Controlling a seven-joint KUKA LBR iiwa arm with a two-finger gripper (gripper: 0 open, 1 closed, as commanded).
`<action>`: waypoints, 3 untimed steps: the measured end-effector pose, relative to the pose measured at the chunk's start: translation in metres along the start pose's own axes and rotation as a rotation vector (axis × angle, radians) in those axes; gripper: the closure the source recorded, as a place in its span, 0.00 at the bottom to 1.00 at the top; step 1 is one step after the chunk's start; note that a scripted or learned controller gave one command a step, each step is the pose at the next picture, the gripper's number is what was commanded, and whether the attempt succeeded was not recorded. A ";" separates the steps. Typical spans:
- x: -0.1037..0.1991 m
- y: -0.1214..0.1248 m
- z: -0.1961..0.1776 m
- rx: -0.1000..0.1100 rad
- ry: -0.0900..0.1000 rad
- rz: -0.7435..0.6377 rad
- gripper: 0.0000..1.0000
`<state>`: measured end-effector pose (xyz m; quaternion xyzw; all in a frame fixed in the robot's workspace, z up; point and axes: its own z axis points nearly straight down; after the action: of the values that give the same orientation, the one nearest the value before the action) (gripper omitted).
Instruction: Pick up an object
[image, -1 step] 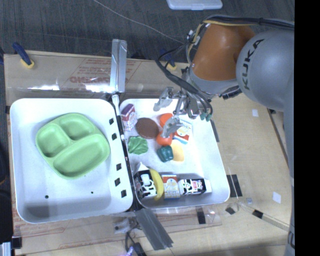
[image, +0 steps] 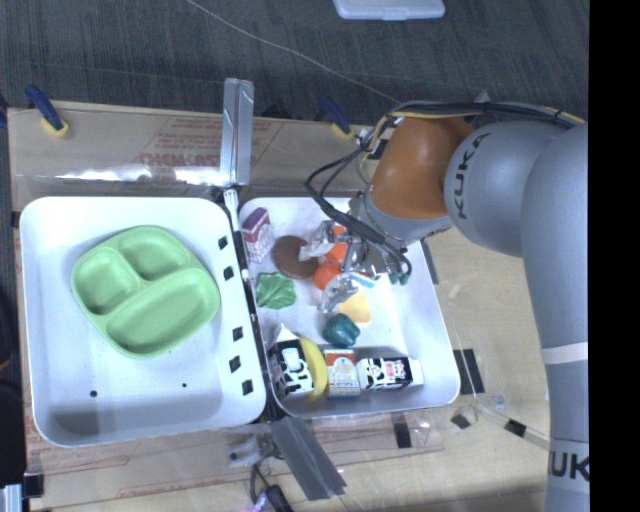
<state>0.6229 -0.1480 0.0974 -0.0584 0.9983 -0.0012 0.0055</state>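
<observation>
Orange and grey arm (image: 470, 190) reaches in from the right over the right bin (image: 432, 330), w/ the gripper (image: 345, 275) low among the clutter; can't tell how it is set, metal parts and cables mask it. Directly at the gripper: an orange item (image: 329, 272), partly hidden, long axis unclear, and a yellow piece (image: 356, 309) just below it. Near these, a brown disc (image: 292, 257) lies flat, a green leafy piece (image: 275, 291) sits by the bin's left wall, a teal pepper-like item (image: 341, 330) below centre. Along the front wall: a banana (image: 314, 366), long axis running roughly front-to-back, beside small cartons (image: 385, 373) lying in a row. A carton (image: 258, 232) stands at the back-left corner. Left bin (image: 60, 400) holds a green divided plate (image: 146, 290). Worktop (image: 120, 135) is tan board w/ blue clamps (image: 47, 110); dark carpet (image: 120, 45) beyond.
</observation>
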 end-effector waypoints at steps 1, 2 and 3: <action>-0.001 0.052 0.003 -0.005 0.007 -0.042 0.00; -0.001 0.052 -0.007 -0.003 0.006 -0.046 1.00; -0.030 0.015 -0.123 0.001 0.002 0.277 1.00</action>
<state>0.6495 -0.1298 0.2211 0.0801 0.9968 -0.0009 0.0048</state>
